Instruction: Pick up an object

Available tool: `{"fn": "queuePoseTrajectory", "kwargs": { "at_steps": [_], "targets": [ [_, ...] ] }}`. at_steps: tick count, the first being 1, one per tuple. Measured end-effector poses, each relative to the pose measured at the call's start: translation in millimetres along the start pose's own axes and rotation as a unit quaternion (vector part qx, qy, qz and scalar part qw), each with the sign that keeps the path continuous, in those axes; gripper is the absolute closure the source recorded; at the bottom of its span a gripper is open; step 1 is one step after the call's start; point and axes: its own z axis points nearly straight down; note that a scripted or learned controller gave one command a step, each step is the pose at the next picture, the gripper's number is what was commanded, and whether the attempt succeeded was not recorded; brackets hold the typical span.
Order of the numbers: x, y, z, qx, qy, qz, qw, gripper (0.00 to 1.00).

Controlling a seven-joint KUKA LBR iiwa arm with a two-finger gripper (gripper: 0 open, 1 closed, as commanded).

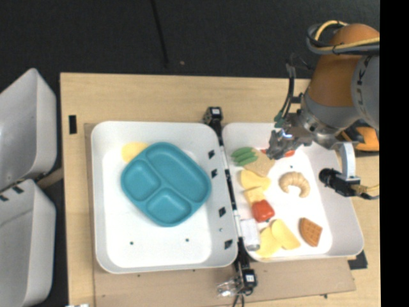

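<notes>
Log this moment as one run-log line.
arm: over right bin | gripper: low at far side, near green piece | croissant: lying free | left bin: blue tray

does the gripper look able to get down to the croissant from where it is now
Probably yes. The croissant lies by itself in the right bin, with bare white floor around it, and the gripper hangs just up and left of it with nothing between them.

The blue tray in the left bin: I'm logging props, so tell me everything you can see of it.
The blue tray is a teal, plastic-looking divided plate with rounded corners and three compartments, none holding anything. It lies flat and turned askew on the floor of the left bin. A yellow piece sticks out at its upper left edge, touching or partly under it.
</notes>
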Motion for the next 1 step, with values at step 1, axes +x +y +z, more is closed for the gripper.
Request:
{"fn": "queuePoseTrajectory", "kwargs": {
  "at_steps": [1],
  "targets": [
    [52.0, 7.7, 11.0, 0.002, 0.0, 0.001, 1.0, 1.0]
  ]
}}
